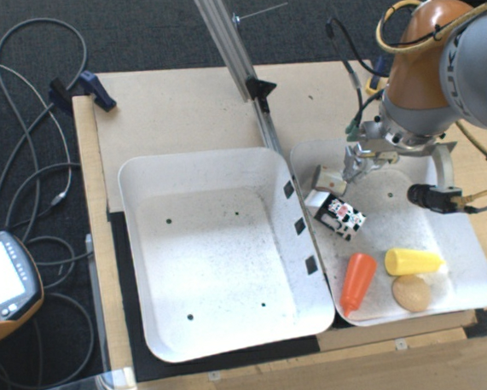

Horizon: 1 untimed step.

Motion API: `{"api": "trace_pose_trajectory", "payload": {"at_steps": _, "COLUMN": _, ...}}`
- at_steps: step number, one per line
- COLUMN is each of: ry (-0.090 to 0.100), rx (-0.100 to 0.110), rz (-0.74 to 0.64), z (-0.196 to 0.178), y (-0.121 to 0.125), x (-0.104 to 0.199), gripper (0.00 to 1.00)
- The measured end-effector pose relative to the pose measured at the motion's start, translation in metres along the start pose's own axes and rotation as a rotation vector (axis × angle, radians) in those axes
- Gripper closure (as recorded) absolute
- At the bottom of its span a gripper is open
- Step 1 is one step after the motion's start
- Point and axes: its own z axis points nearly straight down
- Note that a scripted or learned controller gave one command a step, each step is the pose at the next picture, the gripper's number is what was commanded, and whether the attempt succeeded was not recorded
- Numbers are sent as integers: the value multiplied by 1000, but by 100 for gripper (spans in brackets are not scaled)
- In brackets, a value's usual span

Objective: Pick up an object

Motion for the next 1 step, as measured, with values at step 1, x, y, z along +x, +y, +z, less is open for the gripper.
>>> {"api": "trace_pose_trajectory", "payload": {"at_steps": 1, "ry": -1, "rx": -3, "rz": 1, "z": -65, "y": 2, "x": -3, "gripper": 100}}
